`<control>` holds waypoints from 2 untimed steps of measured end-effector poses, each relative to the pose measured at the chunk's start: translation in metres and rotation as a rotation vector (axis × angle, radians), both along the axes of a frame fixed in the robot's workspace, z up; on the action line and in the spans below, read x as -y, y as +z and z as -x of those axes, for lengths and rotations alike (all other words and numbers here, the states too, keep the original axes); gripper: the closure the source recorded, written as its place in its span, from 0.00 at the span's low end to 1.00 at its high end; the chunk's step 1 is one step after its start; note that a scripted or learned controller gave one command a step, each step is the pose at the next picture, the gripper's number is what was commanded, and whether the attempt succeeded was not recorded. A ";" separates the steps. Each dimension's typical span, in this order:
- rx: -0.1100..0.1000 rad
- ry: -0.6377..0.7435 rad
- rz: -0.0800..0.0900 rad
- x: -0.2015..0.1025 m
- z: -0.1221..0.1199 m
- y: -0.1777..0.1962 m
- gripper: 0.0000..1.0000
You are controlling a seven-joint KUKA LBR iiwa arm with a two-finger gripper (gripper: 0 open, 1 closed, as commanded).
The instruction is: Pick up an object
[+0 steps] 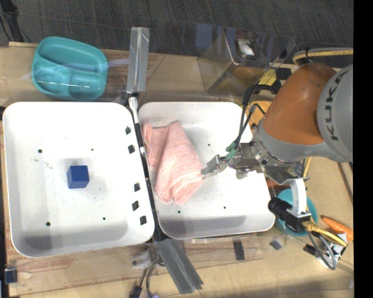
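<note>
A pink folded cloth [169,159] lies along the left side of the right bin [230,222]. A small blue cube [78,176] sits alone in the left bin [25,228]. My gripper [209,166] reaches in from the right, low over the right bin, and its tip is at the cloth's right edge, about halfway down. The cloth lies flat on the bin floor. The arm's orange band [295,107] and grey wrist hang over the bin's right rim.
A teal plastic dish [69,67] rests on the bench beyond the left bin. A metal bar [137,61] runs back from the wall between the bins. Orange-handled tools [332,228] and a teal round item [293,211] lie at the front right.
</note>
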State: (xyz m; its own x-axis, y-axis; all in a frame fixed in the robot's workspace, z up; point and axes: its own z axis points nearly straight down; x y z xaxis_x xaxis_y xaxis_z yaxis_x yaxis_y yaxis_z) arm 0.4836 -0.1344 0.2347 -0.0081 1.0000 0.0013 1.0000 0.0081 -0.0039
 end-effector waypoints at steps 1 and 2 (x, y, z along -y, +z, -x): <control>-0.002 -0.061 0.000 -0.022 -0.048 -0.131 0.00; 0.004 -0.001 0.001 0.026 -0.057 -0.142 0.00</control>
